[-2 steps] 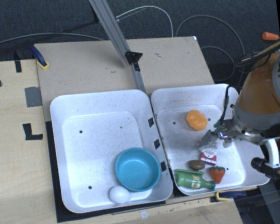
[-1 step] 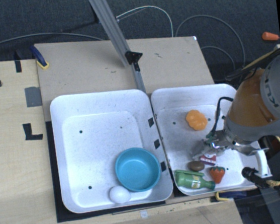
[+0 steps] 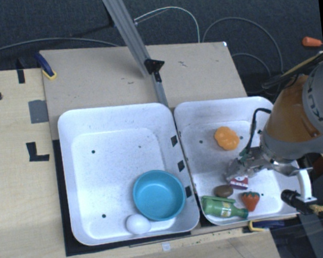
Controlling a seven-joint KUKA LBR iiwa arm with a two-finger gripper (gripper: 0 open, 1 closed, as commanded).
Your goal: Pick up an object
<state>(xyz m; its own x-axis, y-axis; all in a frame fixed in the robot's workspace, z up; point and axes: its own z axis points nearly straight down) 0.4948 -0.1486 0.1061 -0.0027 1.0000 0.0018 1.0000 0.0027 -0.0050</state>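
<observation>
A: Where is the gripper (image 3: 240, 168) placed?

B: It is seen low in the right bin (image 3: 194, 150), reached in from the right edge, with a small red-and-white object (image 3: 238, 181) just under its tip. Whether anything is clamped cannot be told; the tip is too small and cluttered to be read.

A: And the things that could be picked?

B: A brown oval piece (image 3: 223, 191) lies just below and to the left of the tip. A green bottle (image 3: 222, 207) is laid along the bin's near wall, its long axis running left to right, with a red strawberry-like toy (image 3: 250, 200) beside its neck. An orange lump (image 3: 227, 138) sits above the tip, apart from it.

A: So which way is the move likely turned?

B: Downward and slightly left, it is judged; the nearest items are crowded there. A blue bowl (image 3: 157, 194) and a white ball (image 3: 137, 223) are kept in the left bin (image 3: 78, 165), well apart.
</observation>
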